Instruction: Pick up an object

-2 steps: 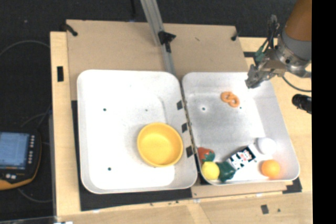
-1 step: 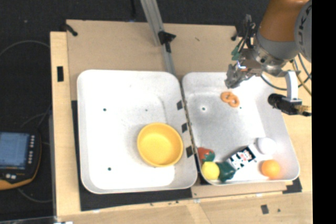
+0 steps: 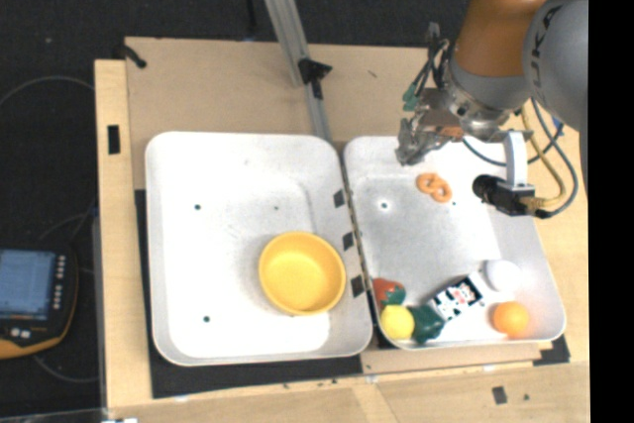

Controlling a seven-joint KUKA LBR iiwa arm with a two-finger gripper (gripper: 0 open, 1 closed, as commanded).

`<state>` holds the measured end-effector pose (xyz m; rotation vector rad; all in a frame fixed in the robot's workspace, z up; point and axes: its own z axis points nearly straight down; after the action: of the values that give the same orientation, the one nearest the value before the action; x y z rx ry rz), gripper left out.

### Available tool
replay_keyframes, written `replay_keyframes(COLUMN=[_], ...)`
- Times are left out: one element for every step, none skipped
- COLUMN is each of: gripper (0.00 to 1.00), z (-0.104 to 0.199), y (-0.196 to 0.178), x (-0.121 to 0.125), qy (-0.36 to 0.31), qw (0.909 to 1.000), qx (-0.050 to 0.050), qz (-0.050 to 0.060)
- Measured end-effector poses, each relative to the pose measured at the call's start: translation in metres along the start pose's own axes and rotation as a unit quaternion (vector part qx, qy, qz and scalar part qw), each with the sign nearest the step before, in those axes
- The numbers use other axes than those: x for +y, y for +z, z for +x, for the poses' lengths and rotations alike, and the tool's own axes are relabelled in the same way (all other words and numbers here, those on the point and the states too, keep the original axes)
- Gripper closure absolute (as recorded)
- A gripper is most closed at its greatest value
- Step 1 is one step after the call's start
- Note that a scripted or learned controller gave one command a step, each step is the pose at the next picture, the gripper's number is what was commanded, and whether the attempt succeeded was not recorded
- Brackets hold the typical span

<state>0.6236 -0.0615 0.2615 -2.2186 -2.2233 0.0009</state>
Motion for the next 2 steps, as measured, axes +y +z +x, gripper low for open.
replay_keyframes(gripper=[1.00,1.00], z=[0.046,0.090], y=[-0.005,-0.004], x=[0.011,0.026], qy=[0.000,-0.002], qw=[1.0000,1.0000], qx=[0.000,0.000], qz=[-0.001,-0.002])
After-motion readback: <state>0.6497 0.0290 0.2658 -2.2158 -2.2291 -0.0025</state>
